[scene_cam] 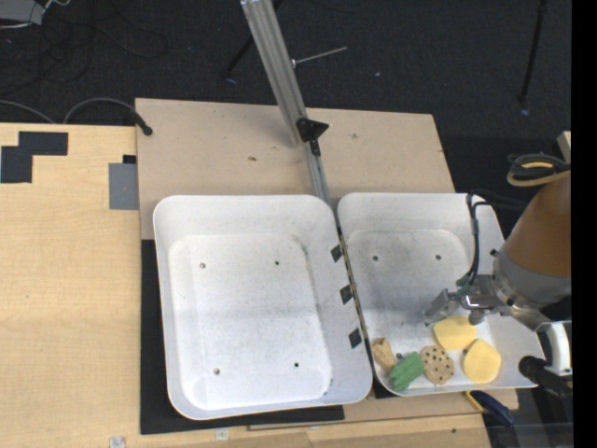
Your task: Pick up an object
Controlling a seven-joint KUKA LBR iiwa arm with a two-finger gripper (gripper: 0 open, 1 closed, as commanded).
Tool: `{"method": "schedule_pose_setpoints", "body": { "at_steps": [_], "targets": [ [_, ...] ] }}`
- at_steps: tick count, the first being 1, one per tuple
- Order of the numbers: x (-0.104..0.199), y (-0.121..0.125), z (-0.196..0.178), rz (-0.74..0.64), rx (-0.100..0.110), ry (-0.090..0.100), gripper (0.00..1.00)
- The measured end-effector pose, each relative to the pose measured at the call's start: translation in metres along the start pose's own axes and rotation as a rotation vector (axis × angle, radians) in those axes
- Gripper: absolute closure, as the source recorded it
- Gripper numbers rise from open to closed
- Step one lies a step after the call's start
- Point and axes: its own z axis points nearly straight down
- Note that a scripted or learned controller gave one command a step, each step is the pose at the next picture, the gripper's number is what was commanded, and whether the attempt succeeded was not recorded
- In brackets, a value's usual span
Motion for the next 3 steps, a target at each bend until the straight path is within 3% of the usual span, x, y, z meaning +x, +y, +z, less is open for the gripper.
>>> {"method": "schedule_pose_setpoints", "body": {
  "at_steps": [1, 2, 3],
  "targets": [
    [-0.001, 0.002, 0.034, -0.001, -0.011, -0.005, 0.0],
    [-0.002, 0.002, 0.022, 0.005, -0.014, -0.005, 1.0],
    [0.0, 0.005, -0.02, -0.003, -0.01, -0.004, 1.0]
  ]
}}
